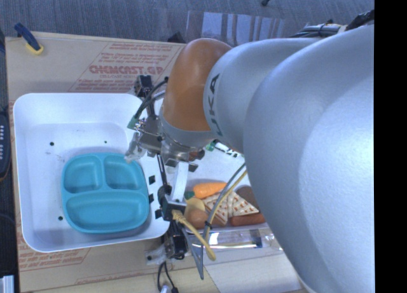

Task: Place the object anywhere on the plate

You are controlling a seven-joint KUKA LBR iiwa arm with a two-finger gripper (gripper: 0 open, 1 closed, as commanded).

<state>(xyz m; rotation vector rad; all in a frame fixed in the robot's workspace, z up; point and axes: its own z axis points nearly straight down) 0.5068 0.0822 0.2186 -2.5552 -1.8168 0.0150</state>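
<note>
A blue sectioned plate [105,193] lies in the white bin [38,120] at frame left. The grey arm [292,139] fills the right, above toy food [219,206] at lower centre.

Readable text, not much here:

- cardboard sheet [95,63] under bins, on desk: red print, big line looks like "CHEMCAST GP", partly cut off by arm. smaller red lines above and below it, too tiny to read
- more red print on same cardboard at bottom left corner, also unreadable
- arm [267,114], grey shell next to orange band: dark letters running vertically, looks like "KUKA", partly hidden
</note>
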